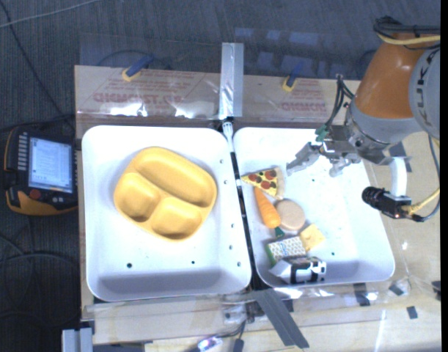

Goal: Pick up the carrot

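The carrot (266,208) is a small orange cone lying in the right bin (355,233) near its left wall, between a pizza slice (265,178) and a round tan piece (289,214). Its green end points toward the bin's front. My gripper (317,163) hangs over the back of the right bin, to the upper right of the carrot and apart from it. Its fingers are open and spread, with nothing between them.
A yellow three-part dish (165,192) fills the middle of the left bin (106,270). Crowded around the carrot are a yellow cheese wedge (311,237), a small green-and-white box (287,248) and a black-and-white can (306,271). A black cable plug (379,199) hangs at the right.
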Action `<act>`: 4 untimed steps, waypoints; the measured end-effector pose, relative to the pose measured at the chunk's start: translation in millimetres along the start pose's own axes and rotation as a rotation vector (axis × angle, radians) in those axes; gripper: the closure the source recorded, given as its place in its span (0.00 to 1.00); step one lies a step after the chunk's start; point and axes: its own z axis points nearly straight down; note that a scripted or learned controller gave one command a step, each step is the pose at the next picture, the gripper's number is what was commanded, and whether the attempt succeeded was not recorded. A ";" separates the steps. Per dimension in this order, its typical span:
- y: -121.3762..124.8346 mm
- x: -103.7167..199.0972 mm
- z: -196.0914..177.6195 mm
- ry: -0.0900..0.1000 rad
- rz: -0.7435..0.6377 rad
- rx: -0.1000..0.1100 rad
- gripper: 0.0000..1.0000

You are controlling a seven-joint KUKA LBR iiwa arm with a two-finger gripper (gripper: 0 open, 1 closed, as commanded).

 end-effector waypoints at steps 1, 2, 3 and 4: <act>-3.4 15.6 117.6 0.000 -0.316 0.000 0.00; -39.5 6.7 135.8 0.001 0.067 -0.019 0.00; -66.7 25.4 44.1 -0.003 0.219 0.001 0.00; -37.1 -5.6 136.3 -0.003 -0.112 -0.011 0.00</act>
